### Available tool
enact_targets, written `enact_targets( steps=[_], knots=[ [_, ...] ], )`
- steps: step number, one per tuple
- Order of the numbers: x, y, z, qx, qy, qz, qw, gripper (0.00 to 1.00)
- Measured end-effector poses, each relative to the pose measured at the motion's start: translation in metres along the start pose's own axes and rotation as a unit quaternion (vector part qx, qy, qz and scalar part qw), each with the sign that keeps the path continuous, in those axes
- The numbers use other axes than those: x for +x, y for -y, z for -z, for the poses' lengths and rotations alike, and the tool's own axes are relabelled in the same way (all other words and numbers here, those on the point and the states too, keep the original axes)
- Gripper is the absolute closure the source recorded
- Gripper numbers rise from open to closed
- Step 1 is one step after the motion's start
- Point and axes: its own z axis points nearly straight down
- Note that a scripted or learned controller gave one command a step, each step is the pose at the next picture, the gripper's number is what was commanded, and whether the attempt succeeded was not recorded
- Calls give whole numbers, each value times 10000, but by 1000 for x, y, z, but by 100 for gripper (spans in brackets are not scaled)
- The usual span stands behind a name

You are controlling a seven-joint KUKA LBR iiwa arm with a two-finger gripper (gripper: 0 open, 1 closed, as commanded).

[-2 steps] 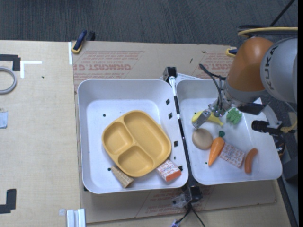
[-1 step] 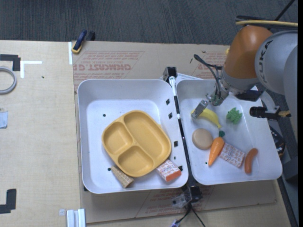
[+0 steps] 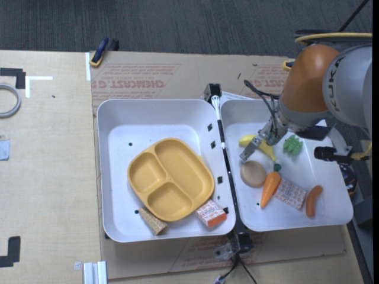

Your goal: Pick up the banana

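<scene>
The yellow banana [image 3: 245, 140] lies in the right bin [image 3: 331, 215], near its left wall in the upper half. My gripper [image 3: 259, 144] is down on top of the banana's middle and hides that part. Yellow ends stick out on both sides of it, one at the upper left and one at the lower right. The grey arm with its orange band [image 3: 311, 78] reaches in from the right above the bin.
Close around the banana in the right bin are a green broccoli piece [image 3: 292, 145], a tan round item [image 3: 253, 174], a carrot [image 3: 270, 188], a pink-white packet [image 3: 290, 194] and a sausage [image 3: 312, 200]. The left bin [image 3: 112, 158] holds a yellow divided plate [image 3: 170, 178], an orange carton [image 3: 211, 213] and a tan block [image 3: 153, 220].
</scene>
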Motion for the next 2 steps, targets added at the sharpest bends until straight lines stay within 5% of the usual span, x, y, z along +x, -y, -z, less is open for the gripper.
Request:
enact_targets(
  steps=[1, 2],
  knots=[
    [9, 10, 0, 3, -4, -1226, 9925, 0],
    [7, 11, 10, -6, 8, -1239, 9923, 100]
  ],
)
